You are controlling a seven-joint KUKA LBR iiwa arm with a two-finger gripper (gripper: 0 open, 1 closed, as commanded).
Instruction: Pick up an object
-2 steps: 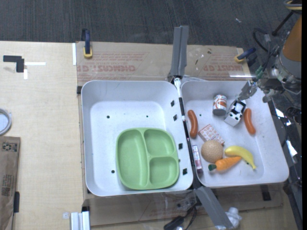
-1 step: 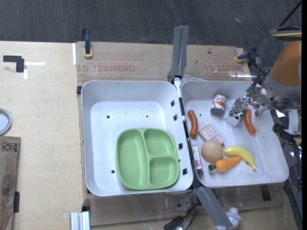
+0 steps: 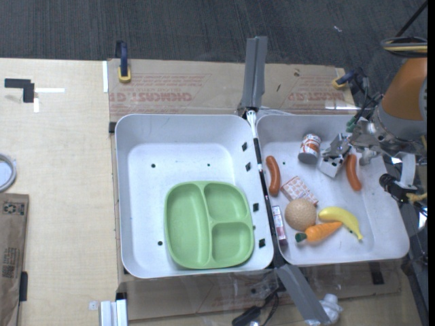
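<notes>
Camera view: my pincer (image 3: 334, 160), grip state unclear, hangs over the right bin (image 3: 380, 250) between can (image 3: 310, 147) and sausage (image 3: 353, 172); I'd centre on one target before descending.

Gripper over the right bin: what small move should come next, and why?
Probably a short descent. The gripper sits above the right bin, between the small can and a sausage, with nothing visibly between its fingers, so lowering toward the nearest item seems sensible.
</notes>
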